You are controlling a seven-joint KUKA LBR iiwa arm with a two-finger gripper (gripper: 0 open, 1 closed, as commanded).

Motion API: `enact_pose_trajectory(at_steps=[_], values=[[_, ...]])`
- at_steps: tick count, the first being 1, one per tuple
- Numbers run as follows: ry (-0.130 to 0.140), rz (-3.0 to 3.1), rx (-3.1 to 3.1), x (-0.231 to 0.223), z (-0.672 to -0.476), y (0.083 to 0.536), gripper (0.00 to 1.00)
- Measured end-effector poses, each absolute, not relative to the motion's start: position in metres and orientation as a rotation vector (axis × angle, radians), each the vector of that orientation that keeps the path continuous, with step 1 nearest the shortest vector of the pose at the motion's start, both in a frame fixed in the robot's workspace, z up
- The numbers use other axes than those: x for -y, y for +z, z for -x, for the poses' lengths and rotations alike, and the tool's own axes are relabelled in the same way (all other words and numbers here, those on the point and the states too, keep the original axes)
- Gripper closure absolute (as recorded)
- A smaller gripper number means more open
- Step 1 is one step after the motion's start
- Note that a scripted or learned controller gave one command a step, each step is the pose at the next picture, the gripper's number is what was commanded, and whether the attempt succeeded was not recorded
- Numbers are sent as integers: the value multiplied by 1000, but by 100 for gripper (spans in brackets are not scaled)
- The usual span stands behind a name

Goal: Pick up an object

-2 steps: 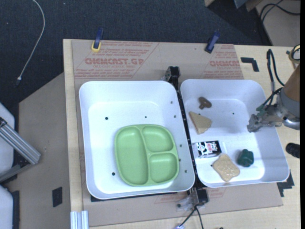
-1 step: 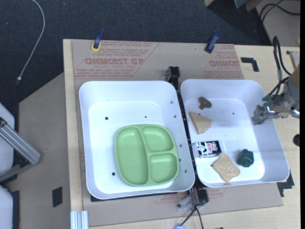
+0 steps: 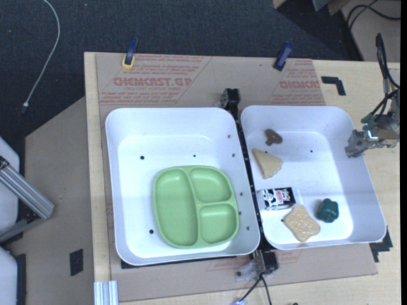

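since nothing is lifted yet, the step in hand looks like choosing a target and coming down on it squarely. the left bin (image 3: 127,138) holds a green divided plate (image 3: 194,205), broad and flat, probably poor for a two-finger pinch. the right bin (image 3: 331,116) offers easier pieces: a tan wedge (image 3: 268,164) near the shared wall, a black-and-white carton (image 3: 278,198) below it, a toast-like piece (image 3: 301,223) and a dark green lump (image 3: 328,210) toward the front, and a small brown piece (image 3: 273,137) at the back. each lies apart from its neighbours, so a straight descent should do. the gripper (image 3: 360,142) sits at the right bin's right rim, clear of every object; whether the jaws are released or clenched i cannot tell.
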State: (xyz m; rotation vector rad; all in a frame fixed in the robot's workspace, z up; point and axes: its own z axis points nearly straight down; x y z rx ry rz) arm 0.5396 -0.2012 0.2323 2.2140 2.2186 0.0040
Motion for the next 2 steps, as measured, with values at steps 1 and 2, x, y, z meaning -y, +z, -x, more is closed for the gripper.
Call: enact_pose_trajectory(at_steps=[1,2], values=[[5,-2213,-2229,142,-547,240,100],[0,-2221,-2225,93,-548,227,100]])
